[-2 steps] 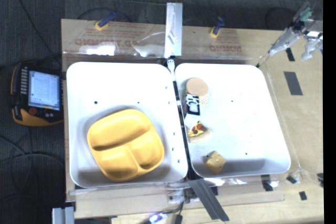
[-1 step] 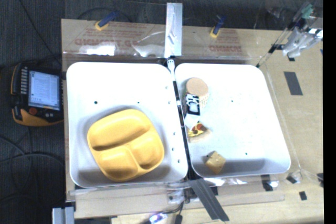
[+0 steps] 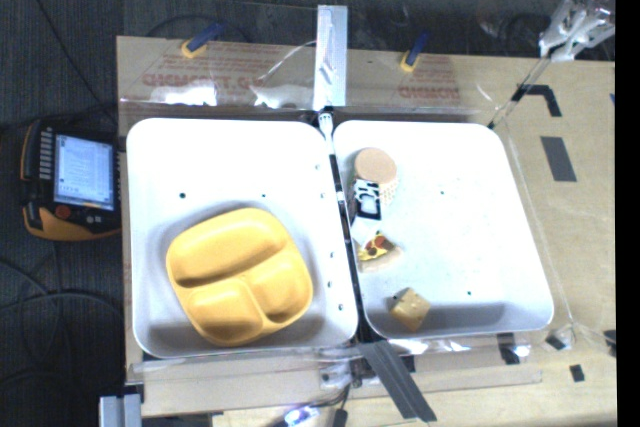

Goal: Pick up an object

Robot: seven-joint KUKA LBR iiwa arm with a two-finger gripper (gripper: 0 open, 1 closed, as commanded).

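Since nothing was gripped yet, I judged the step as approach and target choice. Landmark: the divider [image 3: 343, 225] between the bins. Right of it sat a paper cup [image 3: 375, 177], a small toy piece [image 3: 377, 250] just below the cup, and a tan block [image 3: 409, 308] further down. I'd have gone for the block; it stood clearest of the divider wall. The yellow tray [image 3: 238, 275] lay left of it. The gripper [image 3: 578, 15] hung far up-right of the divider, off the bins; couldn't tell its opening.
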